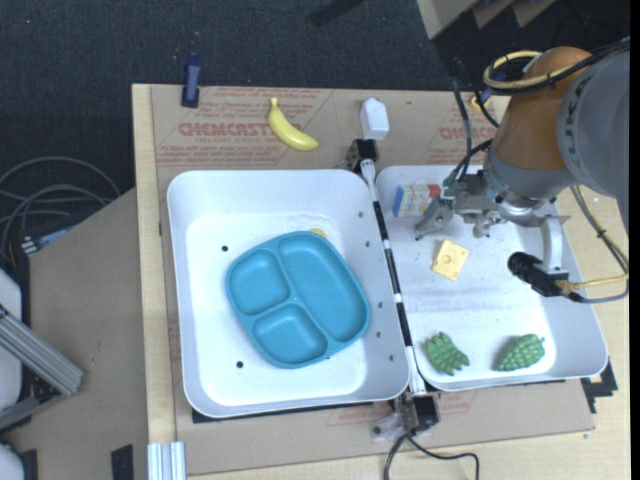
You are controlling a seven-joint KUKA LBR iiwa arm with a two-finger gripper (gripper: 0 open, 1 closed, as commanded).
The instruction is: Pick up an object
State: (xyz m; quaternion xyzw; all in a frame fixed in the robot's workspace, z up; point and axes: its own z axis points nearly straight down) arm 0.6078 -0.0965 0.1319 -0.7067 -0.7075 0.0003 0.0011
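Camera view has the claw (452, 211) low in the far part of the right bin (570, 313), its two dark fingers splayed apart with nothing between them. So the pick looks barely begun: no object is lifted, and the whole grasp, closing and raising, is left to do.

The nearest candidates are a yellow cheese-like wedge (450, 260) lying on the bin floor just below the claw, and a small blue-and-white item (408, 201) just beside it toward the divider; what that item is, the blur makes hard to say. Two green leafy pieces, one (445, 352) near the divider and another (520, 352) further right, sit along the near wall, well apart from the claw.

The left bin (200, 208) holds a blue sectioned plate (294, 297). Both bins rest on a tabletop (240, 133) of printed cardboard, where a banana (289, 129) and a small white object (375, 118) lie beyond the bins. Dark carpet surrounds the rig, with cables coiled at the left.
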